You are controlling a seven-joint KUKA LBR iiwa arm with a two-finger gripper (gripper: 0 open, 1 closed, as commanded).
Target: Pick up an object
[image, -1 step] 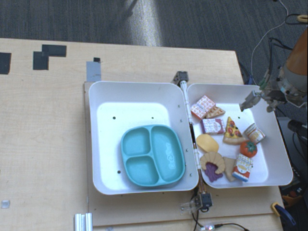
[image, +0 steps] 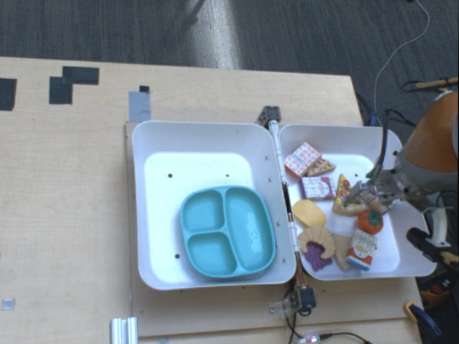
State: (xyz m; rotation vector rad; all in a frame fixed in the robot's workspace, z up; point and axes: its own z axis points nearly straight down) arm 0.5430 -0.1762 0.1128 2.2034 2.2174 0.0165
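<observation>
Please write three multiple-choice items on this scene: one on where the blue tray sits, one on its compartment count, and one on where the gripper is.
1. Where does the blue divided tray lie?
A. in the left bin
B. in the right bin
C. on the bare bench

2. How many compartments does the tray have?
A. two
B. three
C. five

3. Where is the gripper?
A. over the tray
B. outside both bins
C. low among the toy foods in the right bin

Answers:
1 A: the tray lies on the floor of the left bin.
2 B: two small sections lie beside one long one.
3 C: it sits in the right bin, just above the red tomato toy.
</observation>
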